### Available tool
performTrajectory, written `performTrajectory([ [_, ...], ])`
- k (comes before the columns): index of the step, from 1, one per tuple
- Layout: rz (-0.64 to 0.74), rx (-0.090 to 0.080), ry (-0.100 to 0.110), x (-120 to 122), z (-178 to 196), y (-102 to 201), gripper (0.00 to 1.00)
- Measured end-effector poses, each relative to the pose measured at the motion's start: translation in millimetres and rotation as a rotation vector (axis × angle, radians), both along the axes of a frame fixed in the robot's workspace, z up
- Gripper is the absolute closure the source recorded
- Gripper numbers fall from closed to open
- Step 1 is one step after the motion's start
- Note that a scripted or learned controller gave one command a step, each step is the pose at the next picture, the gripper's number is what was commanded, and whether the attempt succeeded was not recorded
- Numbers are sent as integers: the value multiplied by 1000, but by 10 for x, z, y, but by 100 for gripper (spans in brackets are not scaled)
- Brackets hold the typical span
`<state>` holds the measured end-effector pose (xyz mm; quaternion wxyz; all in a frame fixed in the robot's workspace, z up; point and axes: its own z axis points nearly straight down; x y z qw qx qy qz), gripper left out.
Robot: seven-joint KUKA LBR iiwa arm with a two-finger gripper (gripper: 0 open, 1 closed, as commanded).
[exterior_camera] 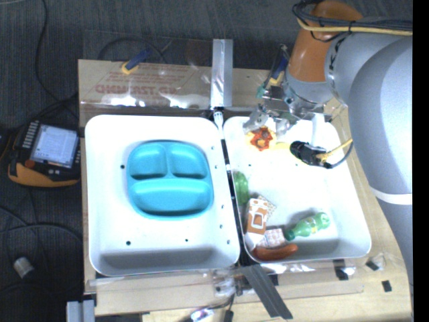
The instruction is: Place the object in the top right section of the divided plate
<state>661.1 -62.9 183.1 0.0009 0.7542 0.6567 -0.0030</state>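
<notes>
A blue divided plate (171,180) lies in the left bin (107,240), with two small sections on its far side and one large section on its near side. My gripper (267,126) hangs over the far left corner of the right bin (348,206). Right under its tip is a small orange-red object (261,137), with a yellow piece (279,145) beside it. Whether the gripper touches the orange-red object cannot be told from this view.
The right bin also holds a green item (240,185) by the divider wall, an orange-and-white packet (258,213), a small white block (273,236), a green bottle (307,225) and a red sausage (275,251) near the front.
</notes>
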Motion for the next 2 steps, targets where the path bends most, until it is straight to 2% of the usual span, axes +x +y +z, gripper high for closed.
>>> performTrajectory([
  [1, 0, 0, 0, 1, 2, -1, 0],
  [2, 147, 0, -2, 70, 977, -474, 0],
])
